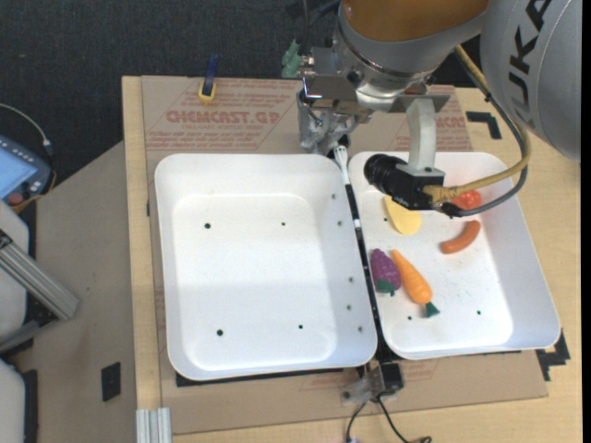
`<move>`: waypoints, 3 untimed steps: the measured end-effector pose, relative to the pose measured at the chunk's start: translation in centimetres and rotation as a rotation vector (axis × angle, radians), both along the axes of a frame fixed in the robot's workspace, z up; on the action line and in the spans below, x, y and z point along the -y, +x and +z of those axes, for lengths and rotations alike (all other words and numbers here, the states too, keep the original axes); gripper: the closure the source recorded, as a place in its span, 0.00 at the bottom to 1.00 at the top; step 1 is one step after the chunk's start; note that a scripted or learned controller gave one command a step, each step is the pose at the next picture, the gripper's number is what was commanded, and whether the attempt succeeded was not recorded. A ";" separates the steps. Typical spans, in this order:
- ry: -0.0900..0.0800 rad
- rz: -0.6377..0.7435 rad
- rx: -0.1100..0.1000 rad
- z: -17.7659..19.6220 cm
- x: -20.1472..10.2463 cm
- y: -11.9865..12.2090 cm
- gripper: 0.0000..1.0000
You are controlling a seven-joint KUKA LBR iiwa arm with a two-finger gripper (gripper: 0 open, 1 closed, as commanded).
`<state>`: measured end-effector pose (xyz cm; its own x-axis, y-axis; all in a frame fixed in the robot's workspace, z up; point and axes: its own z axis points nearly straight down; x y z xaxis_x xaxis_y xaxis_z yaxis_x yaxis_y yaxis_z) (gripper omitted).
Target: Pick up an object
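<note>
A: We are seeing the end effector [325,137] hanging at twelve o'clock over the bins' divider; its grip we cannot tell.

B: The approach is in hand. Next we are needing a descent toward the orange plastic carrot [413,281], lying at five o'clock from it in the right white bin [517,284].

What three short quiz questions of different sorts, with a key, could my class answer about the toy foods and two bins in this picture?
1. True or false: the orange plastic carrot lies in the left white bin.
2. Which toy touches the carrot?
A. orange-red sausage
B. purple toy
C. pale yellow piece
3. Fill in: the sausage lies to the carrot's upper ____.

Key: 1 false, it lies in the right white bin; 2 B; 3 right.
</note>
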<state>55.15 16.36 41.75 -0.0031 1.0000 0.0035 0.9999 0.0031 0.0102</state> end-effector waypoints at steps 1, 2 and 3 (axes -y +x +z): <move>-0.002 -0.002 -0.006 0.5 0.0 0.0 1.00; 0.003 0.005 0.004 11.2 -6.5 0.6 1.00; -0.009 0.001 -0.026 -0.7 -6.1 -7.7 1.00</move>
